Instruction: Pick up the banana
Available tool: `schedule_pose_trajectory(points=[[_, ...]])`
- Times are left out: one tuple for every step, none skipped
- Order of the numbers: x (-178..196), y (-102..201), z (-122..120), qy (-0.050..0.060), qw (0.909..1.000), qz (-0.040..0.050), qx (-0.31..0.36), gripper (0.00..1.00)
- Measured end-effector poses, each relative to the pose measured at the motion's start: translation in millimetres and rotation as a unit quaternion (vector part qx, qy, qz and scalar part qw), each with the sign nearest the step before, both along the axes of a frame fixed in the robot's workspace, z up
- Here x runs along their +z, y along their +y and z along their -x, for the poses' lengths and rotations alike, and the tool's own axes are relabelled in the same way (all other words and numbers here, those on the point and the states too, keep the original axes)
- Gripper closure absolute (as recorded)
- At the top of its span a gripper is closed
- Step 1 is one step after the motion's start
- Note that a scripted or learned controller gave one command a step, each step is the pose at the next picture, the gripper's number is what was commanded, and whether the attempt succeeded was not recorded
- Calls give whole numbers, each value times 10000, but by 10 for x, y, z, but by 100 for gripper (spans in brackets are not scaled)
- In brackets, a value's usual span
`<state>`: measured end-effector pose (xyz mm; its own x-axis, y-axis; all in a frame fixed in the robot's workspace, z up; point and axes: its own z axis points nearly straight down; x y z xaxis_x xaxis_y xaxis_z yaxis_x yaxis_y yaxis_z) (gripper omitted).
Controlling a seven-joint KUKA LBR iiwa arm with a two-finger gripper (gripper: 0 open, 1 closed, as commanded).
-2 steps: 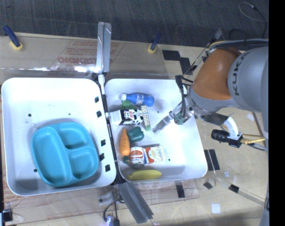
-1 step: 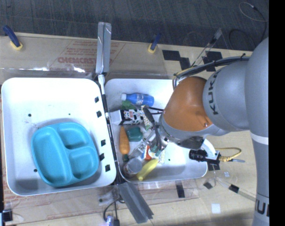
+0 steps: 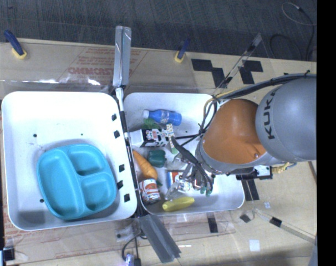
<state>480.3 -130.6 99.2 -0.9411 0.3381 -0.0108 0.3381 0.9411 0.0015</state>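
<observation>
Gripper (image 3: 186,183), finger state indiscernible, hovers just above-right of banana (image 3: 178,204), which lies lengthwise along bin's (image 3: 234,204) near wall.

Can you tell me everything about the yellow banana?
The banana is yellow, smooth and slightly curved, maybe plastic. It lies flat along the near edge of the right bin, lengthwise left to right. A small can stands close to its left end. The gripper is just above it, not holding it.
</observation>
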Motion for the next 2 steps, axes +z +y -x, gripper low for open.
schedule_pose_trajectory(points=[[-26,119,-24,-34,9984,14,571,0],[64,129,-20,-20,9982,8,593,100]])
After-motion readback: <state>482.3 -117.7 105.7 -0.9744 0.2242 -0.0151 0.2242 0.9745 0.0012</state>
